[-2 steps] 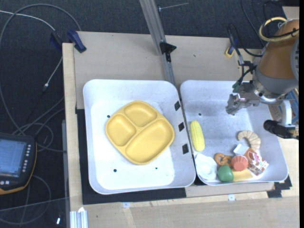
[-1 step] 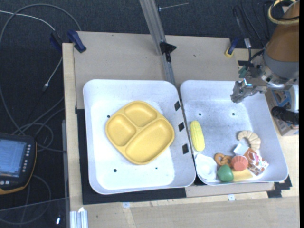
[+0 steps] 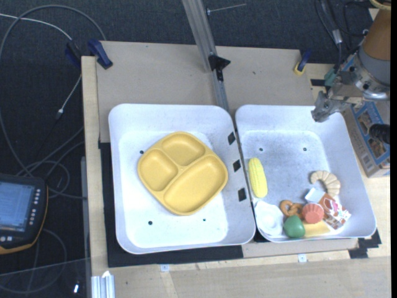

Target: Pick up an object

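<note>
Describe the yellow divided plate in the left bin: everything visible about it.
The yellow divided plate looks like smooth moulded plastic, roughly rectangular with rounded corners. Raised ridges split it into three compartments: two smaller ones toward the upper left and one large one at the lower right, all holding nothing. It lies flat, right side up, turned at an angle, in the middle of the left bin, touching only the floor.

A yellow divided tray (image 3: 182, 173) lay in a white bin (image 3: 124, 166); beside it were yellow corn (image 3: 257, 177) and a green ball (image 3: 294, 228).

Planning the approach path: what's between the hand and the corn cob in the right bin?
In the camera view, bare speckled bin floor lies between the hand, at the right bin's upper right rim, and the corn cob. The other toys cluster lower right.
</note>
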### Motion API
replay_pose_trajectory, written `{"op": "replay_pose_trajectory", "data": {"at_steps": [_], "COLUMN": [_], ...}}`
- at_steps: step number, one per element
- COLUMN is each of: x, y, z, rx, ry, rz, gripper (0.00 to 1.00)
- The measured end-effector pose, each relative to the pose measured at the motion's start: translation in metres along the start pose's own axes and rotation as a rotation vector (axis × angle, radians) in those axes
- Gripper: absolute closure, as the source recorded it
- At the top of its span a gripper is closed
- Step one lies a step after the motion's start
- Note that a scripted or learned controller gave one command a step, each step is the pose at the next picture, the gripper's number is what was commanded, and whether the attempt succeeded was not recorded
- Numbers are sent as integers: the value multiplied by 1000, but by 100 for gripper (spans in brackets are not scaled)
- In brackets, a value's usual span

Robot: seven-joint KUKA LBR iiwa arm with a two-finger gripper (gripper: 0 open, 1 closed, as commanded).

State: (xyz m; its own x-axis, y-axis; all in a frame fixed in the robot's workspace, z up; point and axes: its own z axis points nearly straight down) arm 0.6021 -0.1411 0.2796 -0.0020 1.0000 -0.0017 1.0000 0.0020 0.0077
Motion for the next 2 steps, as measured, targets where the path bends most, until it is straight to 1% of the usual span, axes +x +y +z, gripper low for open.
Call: {"op": "replay_pose_trajectory", "data": {"at_steps": [1,2], "x": [49,104], "y": [-1,-4], "z": [-2,-4], "rx": [8,10], "ry": [4,4], "rz": [-4,-4], "gripper": [100,100]}}
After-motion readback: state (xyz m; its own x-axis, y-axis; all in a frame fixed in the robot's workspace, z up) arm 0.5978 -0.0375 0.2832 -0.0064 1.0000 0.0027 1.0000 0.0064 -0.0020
